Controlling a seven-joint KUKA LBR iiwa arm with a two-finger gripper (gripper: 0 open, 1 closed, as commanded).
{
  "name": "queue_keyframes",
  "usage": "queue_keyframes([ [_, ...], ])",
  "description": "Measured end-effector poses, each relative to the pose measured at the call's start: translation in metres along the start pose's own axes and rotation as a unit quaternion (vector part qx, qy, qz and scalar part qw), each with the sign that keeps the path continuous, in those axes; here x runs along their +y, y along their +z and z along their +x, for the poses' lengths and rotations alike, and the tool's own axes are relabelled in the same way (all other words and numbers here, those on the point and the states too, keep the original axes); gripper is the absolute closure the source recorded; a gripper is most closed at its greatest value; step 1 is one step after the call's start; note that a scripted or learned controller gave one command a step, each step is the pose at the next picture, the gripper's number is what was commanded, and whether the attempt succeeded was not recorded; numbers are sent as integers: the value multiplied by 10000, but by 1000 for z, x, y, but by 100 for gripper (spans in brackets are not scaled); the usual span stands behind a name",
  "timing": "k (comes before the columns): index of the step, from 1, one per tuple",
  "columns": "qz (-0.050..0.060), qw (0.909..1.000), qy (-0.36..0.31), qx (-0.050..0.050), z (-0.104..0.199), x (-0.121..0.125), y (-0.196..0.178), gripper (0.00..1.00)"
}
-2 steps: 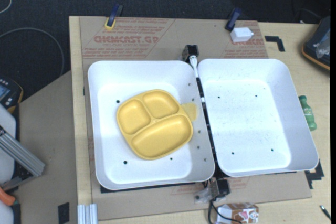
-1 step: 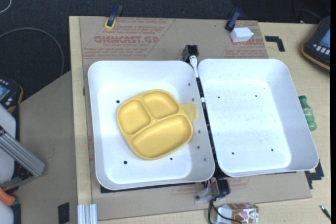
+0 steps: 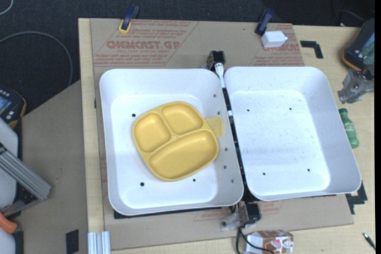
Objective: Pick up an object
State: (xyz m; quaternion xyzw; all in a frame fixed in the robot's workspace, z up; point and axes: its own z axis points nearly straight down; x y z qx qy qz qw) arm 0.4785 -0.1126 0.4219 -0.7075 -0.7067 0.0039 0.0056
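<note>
A: While the hand waits at the desk's right edge (grip unreadable), where's the target?

B: Yellow divided plate, left bin. Approach pending; next, reach across.

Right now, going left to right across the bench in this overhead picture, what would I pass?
Left shallow white bin → yellow three-compartment plastic plate inside it → right shallow white bin → green marker-like object → grey gripper at the right edge.
</note>
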Motion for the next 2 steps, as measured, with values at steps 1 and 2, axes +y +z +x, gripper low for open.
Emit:
queue_keyframes([
  [1, -13, 10000, -62, 5, 100, 1, 75, 100],
  [2, -108, 9999, -72, 9, 201, 5, 13, 100],
])
